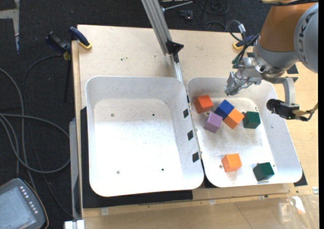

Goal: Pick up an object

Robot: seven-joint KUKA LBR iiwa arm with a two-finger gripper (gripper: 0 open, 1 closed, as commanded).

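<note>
The fingers of the grey metal gripper (232, 89) are too small to be judged, above the right white bin (283, 137). A blue cube (225, 107) is seen just below.

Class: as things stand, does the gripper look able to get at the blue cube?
Probably yes: the gripper hangs just above the blue cube, whose top is uncovered, though orange and purple cubes crowd its sides.

I see two bins side by side: the right bin (283, 137) holds seven blocks (225, 108), five clustered at its far end, two nearer me.
</note>
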